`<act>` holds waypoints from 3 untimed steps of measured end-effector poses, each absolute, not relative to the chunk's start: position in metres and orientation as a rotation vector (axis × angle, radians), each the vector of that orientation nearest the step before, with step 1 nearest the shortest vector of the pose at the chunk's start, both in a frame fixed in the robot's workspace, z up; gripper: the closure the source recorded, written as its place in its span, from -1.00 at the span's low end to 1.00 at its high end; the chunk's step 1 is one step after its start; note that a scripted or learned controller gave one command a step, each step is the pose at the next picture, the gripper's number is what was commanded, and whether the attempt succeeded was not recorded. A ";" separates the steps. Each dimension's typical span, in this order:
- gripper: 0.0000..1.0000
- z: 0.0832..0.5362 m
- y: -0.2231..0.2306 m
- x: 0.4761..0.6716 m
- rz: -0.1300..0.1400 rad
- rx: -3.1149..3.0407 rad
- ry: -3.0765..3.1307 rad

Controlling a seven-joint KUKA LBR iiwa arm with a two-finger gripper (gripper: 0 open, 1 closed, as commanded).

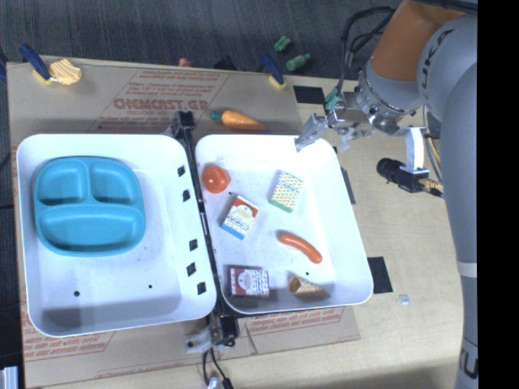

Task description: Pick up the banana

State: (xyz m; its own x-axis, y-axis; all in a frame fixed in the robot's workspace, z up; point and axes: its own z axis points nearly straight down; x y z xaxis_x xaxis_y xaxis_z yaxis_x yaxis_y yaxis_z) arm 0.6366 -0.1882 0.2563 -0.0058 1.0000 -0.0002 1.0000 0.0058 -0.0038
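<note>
The gripper [312,134] hangs over the far right corner of the right bin [350,235], nothing seen in its grasp; whether it is apart or together cannot be told from here; no banana reads plainly among the bin's tomato [215,178], sausage [300,246] and small boxes; the likeliest candidate is a pale yellow lump [66,73] at the bench's far left corner, well apart from the arm; if a toy, it is probably light, stiff and slick, best pinched across its middle.
</note>
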 end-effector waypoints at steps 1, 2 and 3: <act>-1.00 0.175 -0.154 0.580 0.005 -2.066 -2.362; -1.00 0.191 -0.083 0.476 0.005 -2.371 -2.053; -1.00 0.091 -0.100 0.503 0.005 -2.474 -1.930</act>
